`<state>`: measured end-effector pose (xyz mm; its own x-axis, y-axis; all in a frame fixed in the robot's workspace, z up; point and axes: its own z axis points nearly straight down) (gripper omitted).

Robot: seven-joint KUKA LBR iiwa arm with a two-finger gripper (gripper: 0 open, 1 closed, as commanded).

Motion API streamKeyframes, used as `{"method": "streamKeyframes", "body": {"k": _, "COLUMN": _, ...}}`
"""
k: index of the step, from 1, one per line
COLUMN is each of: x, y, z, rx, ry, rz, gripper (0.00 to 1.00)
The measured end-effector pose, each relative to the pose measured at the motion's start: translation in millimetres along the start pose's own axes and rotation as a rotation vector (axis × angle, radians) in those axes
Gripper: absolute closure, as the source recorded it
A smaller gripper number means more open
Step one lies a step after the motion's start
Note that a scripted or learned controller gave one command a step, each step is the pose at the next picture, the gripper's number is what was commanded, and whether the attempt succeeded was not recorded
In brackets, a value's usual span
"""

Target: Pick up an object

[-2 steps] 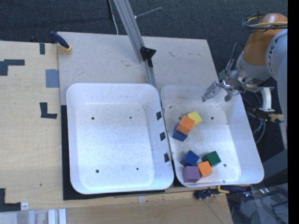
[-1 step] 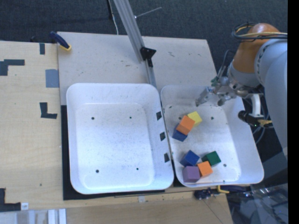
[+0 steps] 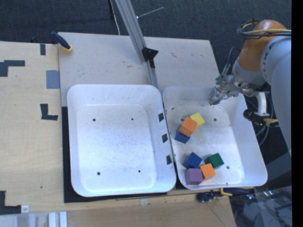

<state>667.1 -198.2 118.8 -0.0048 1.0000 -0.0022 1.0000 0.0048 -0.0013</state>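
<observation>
Seven blocks (image 3: 189,126) sit in two tight clusters in my right bin (image 3: 246,174). My gripper (image 3: 218,97) hangs at the bin's far rim; its grip state I cannot tell. Crowding could spoil a pinch.

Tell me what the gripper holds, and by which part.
Nothing. The gripper hangs over the right bin's far corner, apart from the blocks.

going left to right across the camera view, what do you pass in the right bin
dark blue block → orange block → yellow block → green block, then the gripper over the bin's far rim. The cluster of purple, blue and small orange blocks overlaps too much to order.
</observation>
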Motion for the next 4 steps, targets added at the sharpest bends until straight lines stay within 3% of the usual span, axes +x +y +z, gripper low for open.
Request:
{"method": "streamKeyframes", "body": {"k": 1, "x": 3, "y": -3, "z": -44, "rx": -0.005, "ry": 0.001, "rz": 0.003, "gripper": 1.00}}
{"method": "streamKeyframes", "body": {"k": 3, "x": 6, "y": 9, "z": -170, "rx": -0.009, "ry": 0.000, "rz": 0.003, "gripper": 1.00}}
{"method": "streamKeyframes", "body": {"k": 4, "x": 53, "y": 0, "z": -170, "rx": -0.001, "ry": 0.002, "rz": 0.000, "gripper": 1.00}}
